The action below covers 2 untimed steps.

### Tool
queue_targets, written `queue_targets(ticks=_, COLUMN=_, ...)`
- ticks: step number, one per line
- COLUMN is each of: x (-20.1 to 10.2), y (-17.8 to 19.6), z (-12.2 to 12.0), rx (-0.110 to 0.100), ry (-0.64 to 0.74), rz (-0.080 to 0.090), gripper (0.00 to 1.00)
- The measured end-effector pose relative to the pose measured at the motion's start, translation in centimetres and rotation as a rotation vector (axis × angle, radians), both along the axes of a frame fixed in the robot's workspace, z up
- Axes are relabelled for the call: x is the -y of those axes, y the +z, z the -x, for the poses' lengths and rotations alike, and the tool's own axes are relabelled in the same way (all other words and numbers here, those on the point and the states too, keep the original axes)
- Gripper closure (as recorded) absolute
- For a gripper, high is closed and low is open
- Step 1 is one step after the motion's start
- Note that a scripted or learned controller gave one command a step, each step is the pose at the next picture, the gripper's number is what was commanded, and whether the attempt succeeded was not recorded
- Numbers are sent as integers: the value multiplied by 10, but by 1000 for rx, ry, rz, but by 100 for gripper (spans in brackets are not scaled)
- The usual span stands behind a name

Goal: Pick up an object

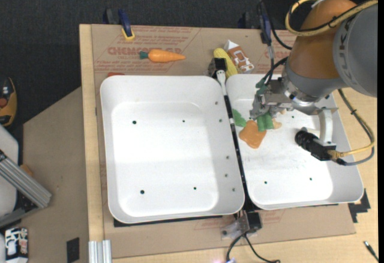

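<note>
We judge ourselves mid-reach, our gripper (264,113) hovering just above the orange toy carrot (252,135) in the right bin (300,190), its grasp unreadable, so descent comes next.

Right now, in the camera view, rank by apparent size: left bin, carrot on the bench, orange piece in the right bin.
1. left bin
2. carrot and orange piece: look too alike to rank.
</note>
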<state>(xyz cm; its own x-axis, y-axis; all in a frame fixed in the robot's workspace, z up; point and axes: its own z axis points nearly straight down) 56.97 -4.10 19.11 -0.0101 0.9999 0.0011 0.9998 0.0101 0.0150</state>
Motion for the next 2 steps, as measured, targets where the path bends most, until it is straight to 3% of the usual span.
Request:
queue_targets(ticks=1, x=-119, y=33, z=0, rx=-10, ry=4, rz=-4, gripper=100)
queue_targets(ticks=2, x=-140, y=109, z=14, rx=-6, ry=-5, rz=-2, gripper=100)
